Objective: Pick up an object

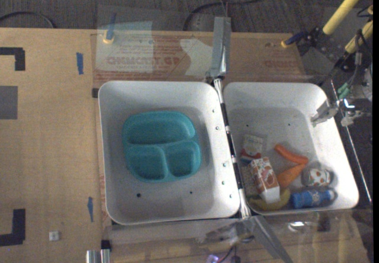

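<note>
Camera view: right bin [278, 102] holds a small carton [265, 179] at its front-left corner, judged light, stiff, best pinched across its narrow sides; gripper [329, 111] at the bin's right rim, state cannot be told

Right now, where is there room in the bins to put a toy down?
The right bin is bare across its far half, above the small carton and carrot; its near corner is crowded. In the left bin, the teal tray leaves only strips along the walls.
</note>
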Robot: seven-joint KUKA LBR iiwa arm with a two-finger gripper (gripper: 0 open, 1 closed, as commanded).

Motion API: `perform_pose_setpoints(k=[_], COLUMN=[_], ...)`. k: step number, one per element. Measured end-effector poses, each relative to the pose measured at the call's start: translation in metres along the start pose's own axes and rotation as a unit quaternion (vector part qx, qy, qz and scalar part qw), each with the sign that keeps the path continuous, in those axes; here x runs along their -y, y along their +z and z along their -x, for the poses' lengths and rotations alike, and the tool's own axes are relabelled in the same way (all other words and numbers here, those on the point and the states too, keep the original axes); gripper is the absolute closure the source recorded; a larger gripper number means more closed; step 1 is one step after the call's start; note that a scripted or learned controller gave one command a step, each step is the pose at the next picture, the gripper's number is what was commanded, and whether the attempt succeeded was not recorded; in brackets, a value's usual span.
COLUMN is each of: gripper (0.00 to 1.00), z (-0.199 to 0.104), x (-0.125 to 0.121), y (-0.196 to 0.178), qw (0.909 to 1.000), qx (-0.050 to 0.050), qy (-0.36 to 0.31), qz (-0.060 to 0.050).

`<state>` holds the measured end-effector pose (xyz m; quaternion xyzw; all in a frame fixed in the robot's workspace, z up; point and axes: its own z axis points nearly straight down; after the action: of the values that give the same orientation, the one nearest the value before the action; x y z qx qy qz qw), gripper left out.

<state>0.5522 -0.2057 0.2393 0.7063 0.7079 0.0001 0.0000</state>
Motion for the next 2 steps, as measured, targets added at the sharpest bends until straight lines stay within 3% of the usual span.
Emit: perform_pose_setpoints(k=[1, 2], gripper=[0.0, 0.0], z=[0.012, -0.038], x=[0.014, 0.068], y=[0.138, 0.151], qw=[0.9995, 0.9948], qx=[-0.002, 0.002], qy=[-0.032, -0.102], qz=[0.002, 0.005])
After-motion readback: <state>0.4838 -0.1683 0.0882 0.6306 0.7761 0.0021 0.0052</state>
